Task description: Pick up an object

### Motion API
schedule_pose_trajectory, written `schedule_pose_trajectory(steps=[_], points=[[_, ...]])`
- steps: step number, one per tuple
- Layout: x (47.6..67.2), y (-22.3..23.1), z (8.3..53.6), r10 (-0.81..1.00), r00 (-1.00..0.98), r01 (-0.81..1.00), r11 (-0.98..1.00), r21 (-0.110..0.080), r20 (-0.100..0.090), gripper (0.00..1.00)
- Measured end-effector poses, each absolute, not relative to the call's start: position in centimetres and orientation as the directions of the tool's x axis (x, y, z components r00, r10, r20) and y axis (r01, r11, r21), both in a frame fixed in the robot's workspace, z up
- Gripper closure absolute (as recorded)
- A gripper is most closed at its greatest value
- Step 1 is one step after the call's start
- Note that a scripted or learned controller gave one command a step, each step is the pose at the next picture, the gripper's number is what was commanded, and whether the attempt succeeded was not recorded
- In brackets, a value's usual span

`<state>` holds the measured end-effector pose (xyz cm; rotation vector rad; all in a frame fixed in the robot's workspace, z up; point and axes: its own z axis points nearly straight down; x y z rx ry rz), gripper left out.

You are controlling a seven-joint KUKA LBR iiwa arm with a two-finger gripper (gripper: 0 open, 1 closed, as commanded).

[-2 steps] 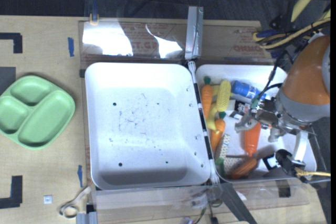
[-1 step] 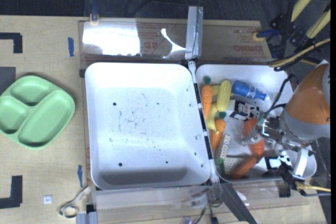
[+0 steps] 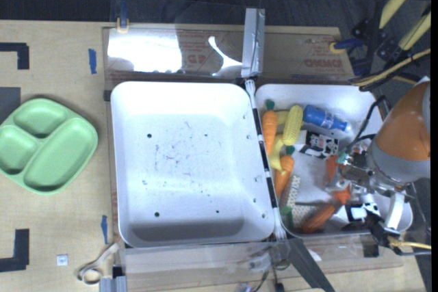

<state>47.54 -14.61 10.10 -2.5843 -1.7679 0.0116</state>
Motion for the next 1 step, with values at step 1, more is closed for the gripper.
schedule_pose_trajectory(steps=[1], points=[[50.54,-11.43,20.48,0.955,0.296,0.955,-0.296,-0.005,-0.001,1.00]])
